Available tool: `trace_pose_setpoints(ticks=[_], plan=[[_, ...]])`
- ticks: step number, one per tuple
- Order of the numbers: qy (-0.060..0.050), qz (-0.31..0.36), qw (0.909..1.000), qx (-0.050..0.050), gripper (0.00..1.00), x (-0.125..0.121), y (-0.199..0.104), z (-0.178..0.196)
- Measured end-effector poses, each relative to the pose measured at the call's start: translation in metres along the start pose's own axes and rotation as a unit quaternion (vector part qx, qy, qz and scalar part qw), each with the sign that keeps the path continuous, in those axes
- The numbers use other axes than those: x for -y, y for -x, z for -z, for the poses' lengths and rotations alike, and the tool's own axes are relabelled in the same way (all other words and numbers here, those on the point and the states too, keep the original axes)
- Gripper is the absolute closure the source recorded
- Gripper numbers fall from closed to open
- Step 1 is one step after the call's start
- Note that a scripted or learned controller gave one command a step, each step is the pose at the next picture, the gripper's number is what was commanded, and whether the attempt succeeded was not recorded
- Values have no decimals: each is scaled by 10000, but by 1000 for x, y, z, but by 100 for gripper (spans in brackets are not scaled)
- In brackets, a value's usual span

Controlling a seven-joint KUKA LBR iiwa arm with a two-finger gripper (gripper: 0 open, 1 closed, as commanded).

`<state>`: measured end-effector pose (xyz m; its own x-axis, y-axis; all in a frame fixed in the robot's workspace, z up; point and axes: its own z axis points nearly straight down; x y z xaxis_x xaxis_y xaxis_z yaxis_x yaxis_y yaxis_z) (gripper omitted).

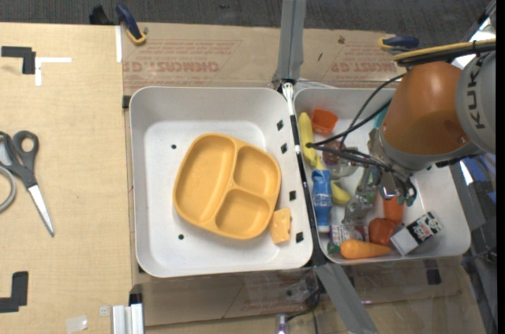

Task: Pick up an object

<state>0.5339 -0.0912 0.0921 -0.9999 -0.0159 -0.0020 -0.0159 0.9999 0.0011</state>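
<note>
- You have the arm [430,115] reaching in from the right, its orange band sitting over the far half of the right bin [458,238].
- Your gripper [369,184] is low in that bin, among the clutter near its middle; dark cables trail from it toward the bin's left wall.
- You cannot tell from this slant how the gripper is set, nor whether anything is caught in it; the wrist and cables cover that spot.
- Just left of the gripper you'll see a blue bottle [320,197] lying along the left wall, with a yellow banana [306,136] beyond it on the far side.
- An orange-red block [323,119] sits in the far left corner of the right bin.
- At the near edge, a carrot [364,249] lies flat, with a red piece [381,230] touching it just behind.
- To the right of the carrot rests a small grey and white box [416,233], tilted.
- In the left bin [150,190] you have a yellow divided plate [227,185] near the middle, and a pale yellow sponge piece [281,227] just beside its near right rim.
- Out on the cardboard to the far left lie scissors [28,176], well apart from both bins.
</note>
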Motion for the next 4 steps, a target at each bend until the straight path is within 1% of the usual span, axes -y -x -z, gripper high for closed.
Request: trace_pose_setpoints(ticks=[1, 2, 3, 4], plan=[[-8, -113, 9999, 14, 0, 33, 75, 30], [-5, 71, 10000, 3, 0, 41, 18, 0], [-4, 1081, 9941, 1, 0, 63, -42, 0], [-3, 1574, 9875, 11, 0, 8, -42, 0]])
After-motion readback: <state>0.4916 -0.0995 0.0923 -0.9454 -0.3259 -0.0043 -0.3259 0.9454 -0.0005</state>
